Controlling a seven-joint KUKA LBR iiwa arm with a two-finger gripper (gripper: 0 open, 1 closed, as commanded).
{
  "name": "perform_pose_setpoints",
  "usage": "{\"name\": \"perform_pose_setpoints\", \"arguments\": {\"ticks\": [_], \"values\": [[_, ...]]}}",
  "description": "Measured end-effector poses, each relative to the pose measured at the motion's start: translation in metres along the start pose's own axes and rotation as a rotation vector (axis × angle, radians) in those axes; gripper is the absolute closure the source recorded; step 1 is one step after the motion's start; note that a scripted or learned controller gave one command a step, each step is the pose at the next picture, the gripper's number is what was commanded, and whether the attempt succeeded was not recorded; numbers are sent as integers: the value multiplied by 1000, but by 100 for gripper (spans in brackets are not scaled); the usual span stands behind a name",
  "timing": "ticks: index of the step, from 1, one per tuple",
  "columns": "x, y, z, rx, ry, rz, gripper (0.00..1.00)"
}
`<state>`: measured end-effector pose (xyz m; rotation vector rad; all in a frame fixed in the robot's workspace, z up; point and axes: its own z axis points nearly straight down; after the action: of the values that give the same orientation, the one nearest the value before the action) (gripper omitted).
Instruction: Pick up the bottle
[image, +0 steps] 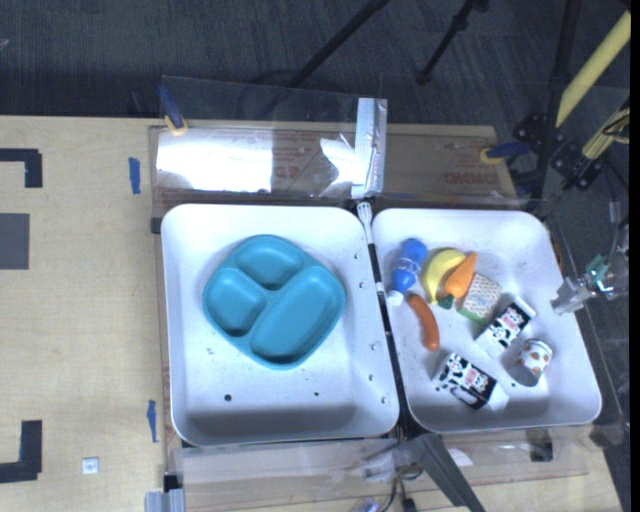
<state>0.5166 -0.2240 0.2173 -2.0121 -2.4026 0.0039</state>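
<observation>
Two shallow white bins are seen side by side on the pale wooden table (70, 330). The left bin (200, 390) is occupied by a blue divided plate (274, 300) with three compartments, set roughly in the middle of the bin floor.

The right bin (570, 400) is where the clutter is found. The bottle (406, 264), blue with a white band and lying tilted, is placed in the upper left part of this bin, close to the wall shared with the left bin. Just to its right, a yellow banana (442, 270) is seen touching or nearly touching it, and an orange carrot (460, 280) is laid against the banana's right side. Below the bottle, an orange-red sausage (427, 322) is stretched out diagonally. A speckled sponge-like block (481, 294) is positioned right of the carrot. Two black-and-white cow-patterned cartons are noted: the upper carton (506, 325) near the bin's middle right, the lower carton (466, 380) toward the front. A small white cup (535, 358) with coloured spots is seen between them, farther right.

At the right bin's right rim, a small grey-and-teal piece, taken to be the gripper (585, 285), is glimpsed, well apart from the bottle. Whether its fingers are spread or pressed together cannot be told; nothing is seen between them.

A clear plastic sheet (260, 160) is taped behind the bins.
</observation>
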Motion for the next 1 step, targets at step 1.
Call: {"name": "perform_pose_setpoints", "arguments": {"ticks": [1], "values": [[2, -10, -42, -4, -5, -365, 100]]}}
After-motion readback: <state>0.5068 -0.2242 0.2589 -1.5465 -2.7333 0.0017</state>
